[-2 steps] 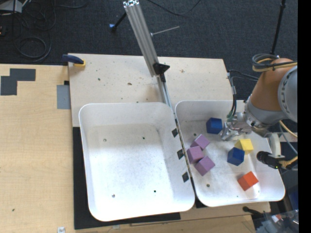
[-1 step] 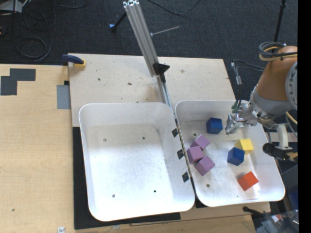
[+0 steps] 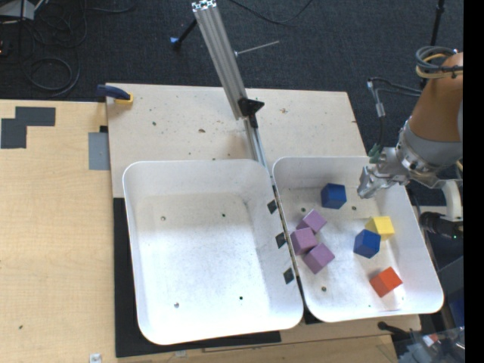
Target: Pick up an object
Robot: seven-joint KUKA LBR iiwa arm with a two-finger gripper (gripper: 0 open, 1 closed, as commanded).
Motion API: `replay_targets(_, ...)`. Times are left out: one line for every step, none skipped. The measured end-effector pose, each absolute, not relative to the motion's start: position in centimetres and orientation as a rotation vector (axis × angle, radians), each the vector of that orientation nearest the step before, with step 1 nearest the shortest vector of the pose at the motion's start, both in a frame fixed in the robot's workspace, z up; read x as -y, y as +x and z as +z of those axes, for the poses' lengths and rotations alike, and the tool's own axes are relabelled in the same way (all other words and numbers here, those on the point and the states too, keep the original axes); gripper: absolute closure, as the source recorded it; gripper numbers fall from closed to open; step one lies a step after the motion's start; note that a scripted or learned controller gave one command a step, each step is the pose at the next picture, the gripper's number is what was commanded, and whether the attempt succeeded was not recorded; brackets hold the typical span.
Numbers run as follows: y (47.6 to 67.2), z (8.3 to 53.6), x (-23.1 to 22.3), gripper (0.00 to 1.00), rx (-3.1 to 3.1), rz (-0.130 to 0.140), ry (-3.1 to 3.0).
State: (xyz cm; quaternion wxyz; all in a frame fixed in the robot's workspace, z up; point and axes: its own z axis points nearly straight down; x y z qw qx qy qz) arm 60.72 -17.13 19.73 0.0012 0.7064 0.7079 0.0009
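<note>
the hand hangs over the far right part of the right bin, just right of a blue cube; how far it is open i cannot tell, and nothing shows in its grip. three purple cubes cluster near the divider, with a yellow cube, second blue cube and orange cube nearer.

No text, label, brand, number or sign can be read anywhere in the camera view. The coloured blocks, the two white bins and the wooden bench all show plain surfaces with no lettering. The top end of the slanted metal rail carries a small black-and-white checked pattern, but it forms no letters or numbers.
</note>
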Motion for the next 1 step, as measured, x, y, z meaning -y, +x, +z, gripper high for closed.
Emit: replay_targets(60.79, 25.04, 17.24, 1.0, -2.222, 0.003, 2.216)
